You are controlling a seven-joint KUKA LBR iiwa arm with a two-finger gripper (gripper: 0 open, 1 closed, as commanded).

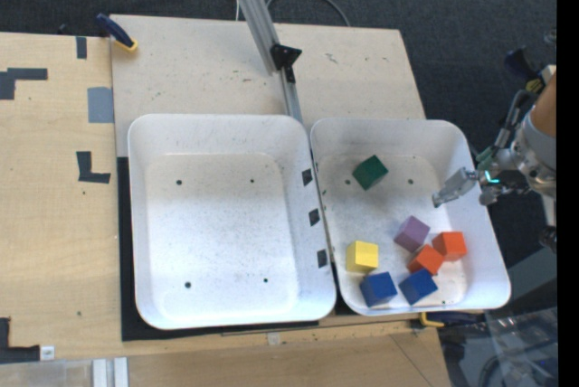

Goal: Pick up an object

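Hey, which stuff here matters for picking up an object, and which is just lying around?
For the job:
gripper, over the right bin's right side
right bin
green block
purple block
yellow block
two orange blocks
two blue blocks

Just lying about:
left bin
blue-and-yellow clamp
metal pole

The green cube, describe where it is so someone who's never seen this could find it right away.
Look at the right bin of the two white ones. The green cube sits alone in its far half, toward the left wall. The other blocks are clustered at the near end, and it is the only green one.
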